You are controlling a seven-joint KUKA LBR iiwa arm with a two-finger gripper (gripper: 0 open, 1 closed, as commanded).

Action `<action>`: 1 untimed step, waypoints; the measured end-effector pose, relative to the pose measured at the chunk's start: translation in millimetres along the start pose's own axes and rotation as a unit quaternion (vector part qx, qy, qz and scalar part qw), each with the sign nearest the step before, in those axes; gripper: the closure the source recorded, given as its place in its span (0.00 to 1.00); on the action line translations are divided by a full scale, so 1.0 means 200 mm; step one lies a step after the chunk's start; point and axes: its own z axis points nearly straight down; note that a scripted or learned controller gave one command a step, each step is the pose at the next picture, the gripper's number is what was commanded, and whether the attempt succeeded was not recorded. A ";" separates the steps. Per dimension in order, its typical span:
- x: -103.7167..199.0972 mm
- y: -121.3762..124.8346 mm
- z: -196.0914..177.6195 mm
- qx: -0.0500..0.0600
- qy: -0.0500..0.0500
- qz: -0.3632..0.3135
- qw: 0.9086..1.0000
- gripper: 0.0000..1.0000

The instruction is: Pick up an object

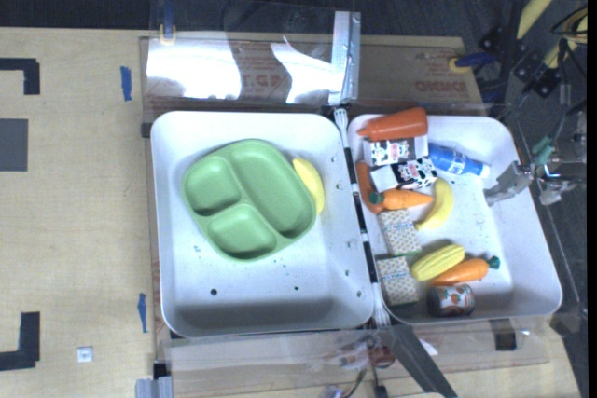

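We see a pale green three-compartment plastic plate (248,198) in the white left bin (177,294), a yellow piece (311,183) at its right rim. In the white right bin (532,280): orange carrots (396,122), a yellow banana (438,204), a black-and-white cow-patterned carton (411,170), a blue bottle (456,159).

Toys crowd the right bin's (536,266) left half; its right half lies open for passage.

Two shallow white plastic bins (187,294) are sitting at nine and three o'clock, holding one green divided plate (247,198), three orange carrots (397,123), two yellow bananas (438,204).
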 end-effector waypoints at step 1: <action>-0.30 -0.09 -0.48 -0.001 -0.001 0.050 0.999 0.00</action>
